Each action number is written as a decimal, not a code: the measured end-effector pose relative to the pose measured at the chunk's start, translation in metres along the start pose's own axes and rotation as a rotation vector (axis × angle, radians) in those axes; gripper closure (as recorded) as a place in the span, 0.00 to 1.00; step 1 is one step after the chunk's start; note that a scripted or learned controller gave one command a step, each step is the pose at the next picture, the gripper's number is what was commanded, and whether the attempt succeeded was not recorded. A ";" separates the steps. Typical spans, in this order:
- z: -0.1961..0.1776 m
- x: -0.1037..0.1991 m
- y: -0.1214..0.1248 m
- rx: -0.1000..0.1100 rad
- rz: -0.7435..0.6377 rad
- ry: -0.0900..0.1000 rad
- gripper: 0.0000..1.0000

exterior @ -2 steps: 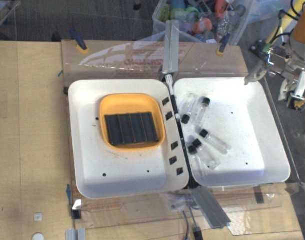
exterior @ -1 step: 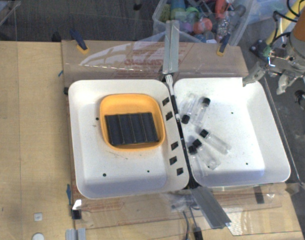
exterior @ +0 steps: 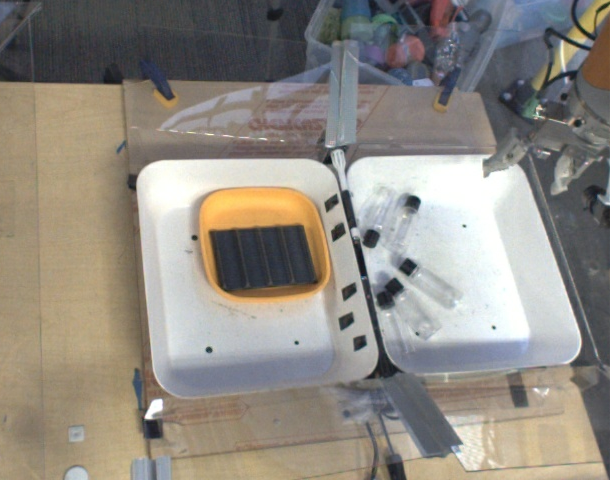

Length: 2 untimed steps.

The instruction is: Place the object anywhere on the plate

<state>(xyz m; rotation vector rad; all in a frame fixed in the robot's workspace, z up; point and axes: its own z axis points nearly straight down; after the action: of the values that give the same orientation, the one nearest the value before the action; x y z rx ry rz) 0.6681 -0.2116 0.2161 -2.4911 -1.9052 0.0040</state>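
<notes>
At the two o'clock edge of the view, the gripper (exterior: pixel 545 153) hung over the upper right corner of the right bin (exterior: pixel 505 313), too blurred and small to tell how it was set. Only a sliver of the grey arm (exterior: pixel 597 68) with its orange band showed above it, coming in from the right. The right bin held several clear vials (exterior: pixel 425 286) with black caps, loosely scattered in its left half, some touching or overlapping one another; these lay toward eight o'clock from the gripper, well apart from it. Further out toward nine o'clock, across the dividing rim between the bins, the left bin (exterior: pixel 175 338) carried an orange plate (exterior: pixel 217 213) near its centre, and on the plate lay a dark ribbed rectangular block (exterior: pixel 263 258), flat and covering most of the plate's floor. Behind the bins, at twelve o'clock, stood a clear tub (exterior: pixel 415 13) of colourful items.
</notes>
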 end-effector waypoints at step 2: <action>-0.013 -0.005 0.001 -0.006 -0.348 -0.003 0.00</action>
<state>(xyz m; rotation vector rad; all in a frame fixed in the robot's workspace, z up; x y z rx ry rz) 0.6682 -0.2168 0.2293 -2.1283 -2.3115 0.0001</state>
